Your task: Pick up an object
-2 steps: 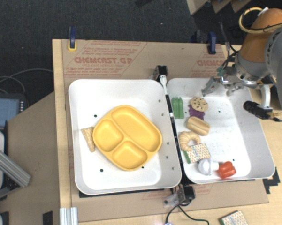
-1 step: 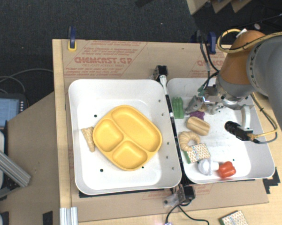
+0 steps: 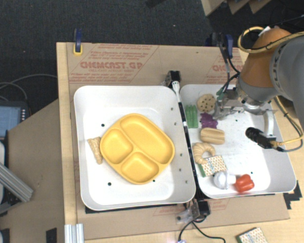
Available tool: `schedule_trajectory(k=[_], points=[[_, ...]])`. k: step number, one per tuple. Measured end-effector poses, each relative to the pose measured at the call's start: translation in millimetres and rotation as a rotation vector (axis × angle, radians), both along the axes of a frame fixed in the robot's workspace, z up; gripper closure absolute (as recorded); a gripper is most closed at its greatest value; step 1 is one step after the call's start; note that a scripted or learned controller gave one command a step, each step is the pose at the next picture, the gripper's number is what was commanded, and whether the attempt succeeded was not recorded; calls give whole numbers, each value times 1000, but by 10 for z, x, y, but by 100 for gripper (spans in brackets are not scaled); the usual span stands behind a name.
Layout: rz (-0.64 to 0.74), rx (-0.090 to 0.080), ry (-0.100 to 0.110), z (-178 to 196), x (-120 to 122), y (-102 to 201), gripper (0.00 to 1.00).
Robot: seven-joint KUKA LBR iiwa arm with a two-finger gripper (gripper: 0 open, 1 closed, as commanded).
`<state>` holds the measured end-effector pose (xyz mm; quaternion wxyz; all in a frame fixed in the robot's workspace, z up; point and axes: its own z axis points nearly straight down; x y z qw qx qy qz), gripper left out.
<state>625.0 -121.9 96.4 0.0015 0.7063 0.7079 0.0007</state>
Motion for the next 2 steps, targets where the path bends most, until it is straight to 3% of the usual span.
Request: schedule_trajectory(k=[1, 2], points=[[0, 0, 1, -7, -3, 0, 0], [1, 0, -2, -117, 435, 263, 0]])
